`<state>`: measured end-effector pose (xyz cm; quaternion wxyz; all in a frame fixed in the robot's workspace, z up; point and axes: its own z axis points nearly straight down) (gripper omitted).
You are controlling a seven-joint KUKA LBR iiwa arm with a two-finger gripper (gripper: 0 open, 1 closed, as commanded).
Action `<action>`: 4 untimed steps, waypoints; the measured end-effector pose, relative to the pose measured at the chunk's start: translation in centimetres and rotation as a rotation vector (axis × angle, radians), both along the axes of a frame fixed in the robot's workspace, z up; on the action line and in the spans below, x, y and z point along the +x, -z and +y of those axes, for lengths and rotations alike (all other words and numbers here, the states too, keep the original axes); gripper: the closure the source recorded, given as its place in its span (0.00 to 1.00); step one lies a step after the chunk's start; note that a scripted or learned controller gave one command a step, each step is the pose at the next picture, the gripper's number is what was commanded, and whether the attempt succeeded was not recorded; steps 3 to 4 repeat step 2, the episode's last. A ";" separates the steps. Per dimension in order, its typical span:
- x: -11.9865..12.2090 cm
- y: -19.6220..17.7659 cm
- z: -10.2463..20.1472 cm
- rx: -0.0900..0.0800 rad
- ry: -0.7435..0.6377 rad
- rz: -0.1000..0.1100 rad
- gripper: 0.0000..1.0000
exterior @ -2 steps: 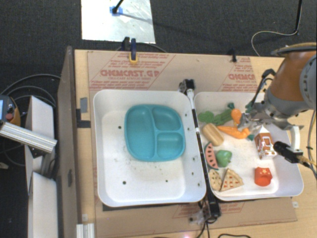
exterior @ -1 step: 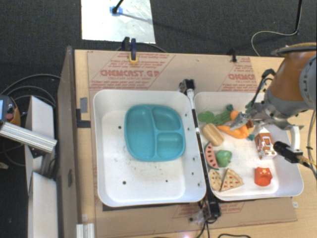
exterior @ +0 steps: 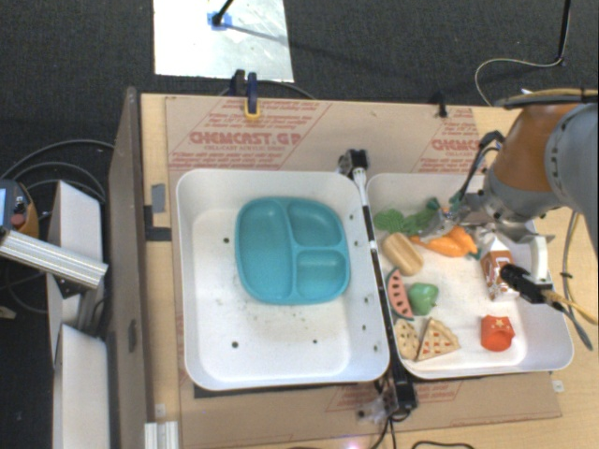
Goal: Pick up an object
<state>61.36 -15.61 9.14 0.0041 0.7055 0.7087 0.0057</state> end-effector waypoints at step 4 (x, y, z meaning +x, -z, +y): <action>-5.8 -11.7 1.6 -0.003 0.003 0.005 1.00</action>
